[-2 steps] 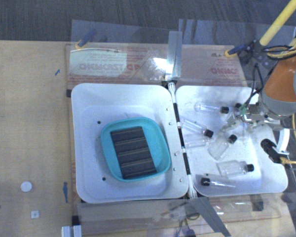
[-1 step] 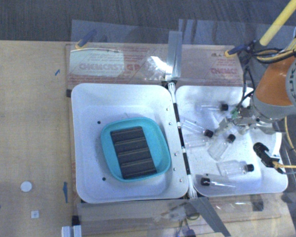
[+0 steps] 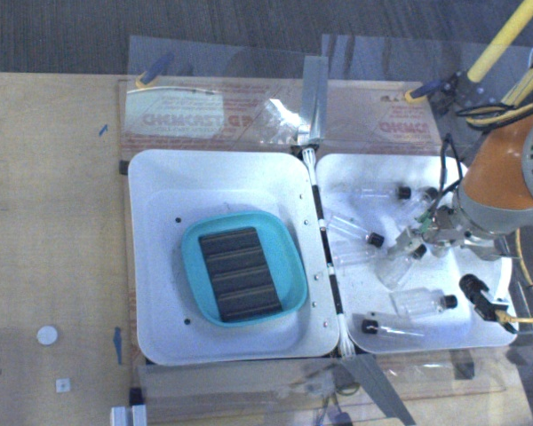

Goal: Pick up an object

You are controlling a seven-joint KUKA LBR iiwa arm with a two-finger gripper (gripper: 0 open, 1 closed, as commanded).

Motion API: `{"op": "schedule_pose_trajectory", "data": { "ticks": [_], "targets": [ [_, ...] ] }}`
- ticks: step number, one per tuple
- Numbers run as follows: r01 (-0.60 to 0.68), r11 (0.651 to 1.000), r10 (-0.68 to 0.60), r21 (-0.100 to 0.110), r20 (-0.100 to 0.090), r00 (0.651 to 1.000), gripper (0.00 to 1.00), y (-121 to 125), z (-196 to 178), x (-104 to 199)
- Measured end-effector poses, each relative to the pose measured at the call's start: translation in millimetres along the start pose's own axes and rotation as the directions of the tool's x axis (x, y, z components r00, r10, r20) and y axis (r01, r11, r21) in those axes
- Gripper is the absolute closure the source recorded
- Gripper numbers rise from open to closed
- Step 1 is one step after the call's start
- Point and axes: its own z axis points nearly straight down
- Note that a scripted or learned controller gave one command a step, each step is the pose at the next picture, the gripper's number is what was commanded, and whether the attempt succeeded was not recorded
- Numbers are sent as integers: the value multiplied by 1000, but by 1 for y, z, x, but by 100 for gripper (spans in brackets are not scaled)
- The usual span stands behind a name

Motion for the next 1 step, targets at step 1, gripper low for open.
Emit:
{"op": "schedule_pose_trajectory", "data": {
  "ticks": [1],
  "targets": [
    [-2, 1000, 2, -6, 3, 1000, 100, 2, -11, -2]
  ]
}}
